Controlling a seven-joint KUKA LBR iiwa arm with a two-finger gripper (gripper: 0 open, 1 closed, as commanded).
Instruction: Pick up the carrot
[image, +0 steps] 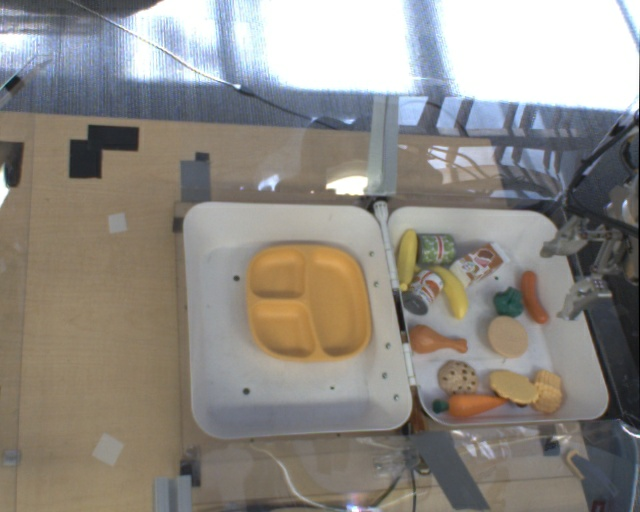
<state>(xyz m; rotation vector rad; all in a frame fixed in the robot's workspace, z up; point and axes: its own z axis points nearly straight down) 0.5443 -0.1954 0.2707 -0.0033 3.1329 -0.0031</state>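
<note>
Left bin (205, 330) holds a yellow tray (305, 302). Right bin (580, 375) holds toy food; the carrot (475, 405) lies by its near edge, beside a cookie (457, 376). The gripper (583, 268) hangs over the bin's right rim, fingers spread wide, holding nothing.

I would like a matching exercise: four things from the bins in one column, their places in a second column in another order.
1. carrot
2. plate
3. sausage
4. green can

A. left bin
B. right bin, near edge
C. right bin, far side, beside a banana
D. right bin, right side, nearest the end effector

Pairs: 1-B, 2-A, 3-D, 4-C
</note>
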